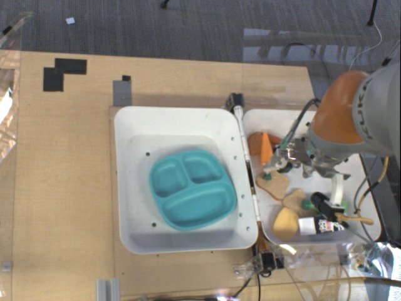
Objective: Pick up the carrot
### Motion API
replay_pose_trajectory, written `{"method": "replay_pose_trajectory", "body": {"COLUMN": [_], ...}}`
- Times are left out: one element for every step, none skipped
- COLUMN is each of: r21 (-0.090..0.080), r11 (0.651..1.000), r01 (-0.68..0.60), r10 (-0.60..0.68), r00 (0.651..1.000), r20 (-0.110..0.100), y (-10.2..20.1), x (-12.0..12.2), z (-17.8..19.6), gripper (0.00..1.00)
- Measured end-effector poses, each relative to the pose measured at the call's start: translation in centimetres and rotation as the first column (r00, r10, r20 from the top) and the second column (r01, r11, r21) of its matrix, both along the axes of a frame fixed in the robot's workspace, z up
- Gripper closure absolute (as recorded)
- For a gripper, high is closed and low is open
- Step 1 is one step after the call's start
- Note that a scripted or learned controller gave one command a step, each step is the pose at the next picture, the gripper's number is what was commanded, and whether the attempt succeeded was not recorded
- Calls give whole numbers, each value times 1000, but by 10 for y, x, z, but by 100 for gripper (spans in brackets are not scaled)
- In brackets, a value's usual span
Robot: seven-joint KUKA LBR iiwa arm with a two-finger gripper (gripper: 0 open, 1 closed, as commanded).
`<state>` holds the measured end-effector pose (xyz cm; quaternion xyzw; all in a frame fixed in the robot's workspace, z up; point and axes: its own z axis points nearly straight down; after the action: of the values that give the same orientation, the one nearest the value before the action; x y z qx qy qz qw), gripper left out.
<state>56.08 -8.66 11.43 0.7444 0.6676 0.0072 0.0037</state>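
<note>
We see the arm (360, 115) reaching in from 3 o'clock over the right bin (369, 231), its orange band (335, 108) above the wrist. The gripper (283, 157) hangs low near the bin's left side. We cannot tell how its pincer stands; the metal parts at its tip blur together from this slant.

The carrot (267, 148) lies in the right bin's 10 o'clock corner, a short orange wedge, pointed end toward 12 o'clock. It sits just beside the gripper, at the gripper's 10 o'clock. We cannot tell whether the two touch. A brown rounded item (255, 143) lies against the carrot at its 9 o'clock side.

Toward 6 o'clock from the gripper we note a tan slice (276, 185) with a small green piece (267, 175) on it. Farther toward 6 o'clock lies a yellow rounded item (285, 223), and a dark bottle with a white label (322, 221) at its 3 o'clock.

The left bin (135, 130) holds a teal divided plate (192, 189), near its middle, well apart from the carrot.
</note>
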Motion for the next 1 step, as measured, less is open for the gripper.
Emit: {"method": "replay_pose_trajectory", "body": {"r21": [-4], "r11": [990], "r01": [143], "r10": [-143], "r00": [990], "r20": [-10], "y": [-3], "x": [78], "z": [-28], "gripper": [0]}}
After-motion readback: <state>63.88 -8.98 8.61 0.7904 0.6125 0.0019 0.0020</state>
